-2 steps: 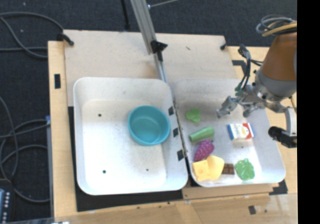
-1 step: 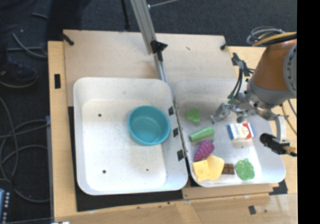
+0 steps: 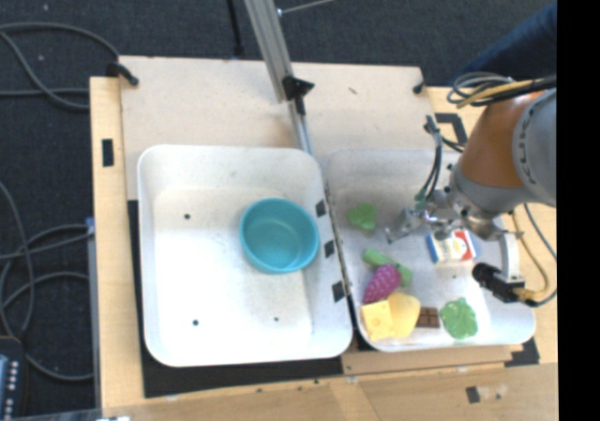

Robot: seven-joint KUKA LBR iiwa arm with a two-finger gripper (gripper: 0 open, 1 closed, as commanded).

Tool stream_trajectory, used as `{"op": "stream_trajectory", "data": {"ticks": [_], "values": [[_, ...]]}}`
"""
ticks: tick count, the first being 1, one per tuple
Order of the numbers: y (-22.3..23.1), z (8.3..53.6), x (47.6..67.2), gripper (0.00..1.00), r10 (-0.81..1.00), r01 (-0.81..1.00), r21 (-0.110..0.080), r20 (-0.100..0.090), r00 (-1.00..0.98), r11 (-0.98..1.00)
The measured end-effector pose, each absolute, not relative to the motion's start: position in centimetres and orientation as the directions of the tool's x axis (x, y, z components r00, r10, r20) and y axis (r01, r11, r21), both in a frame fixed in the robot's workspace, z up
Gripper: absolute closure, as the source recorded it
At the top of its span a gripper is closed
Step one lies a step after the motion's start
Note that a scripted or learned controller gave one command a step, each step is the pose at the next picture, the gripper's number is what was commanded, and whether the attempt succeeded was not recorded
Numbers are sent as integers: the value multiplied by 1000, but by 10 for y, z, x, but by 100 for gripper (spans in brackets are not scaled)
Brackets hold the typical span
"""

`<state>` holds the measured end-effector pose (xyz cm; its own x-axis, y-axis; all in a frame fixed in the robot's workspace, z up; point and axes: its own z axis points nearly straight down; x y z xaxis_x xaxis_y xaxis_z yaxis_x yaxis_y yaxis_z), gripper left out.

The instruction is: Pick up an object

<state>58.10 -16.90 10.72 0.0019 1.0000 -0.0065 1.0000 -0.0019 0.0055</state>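
White bins sit side by side. We see a blue bowl (image 3: 279, 234) in the left bin (image 3: 169, 316). In the right bin (image 3: 394, 175), the gripper (image 3: 448, 239) hovers over a small red-and-white box (image 3: 454, 248), near purple grapes (image 3: 382, 281) and yellow cheese (image 3: 391, 316).

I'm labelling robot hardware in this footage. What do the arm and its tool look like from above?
The arm is a rounded grey body with a broad orange band above the wrist. Black cables loop beside it. The tool is a small grey metal fitting with thin dark wires, and a black-and-white part juts out below.
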Motion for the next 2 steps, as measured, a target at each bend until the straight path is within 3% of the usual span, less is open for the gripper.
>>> {"op": "stream_trajectory", "data": {"ticks": [1,2], "values": [[-169,121,583,100,1000,1000,11,-4,7,-7],[-165,185,587,100,1000,1000,8,-1,-3,3]]}}
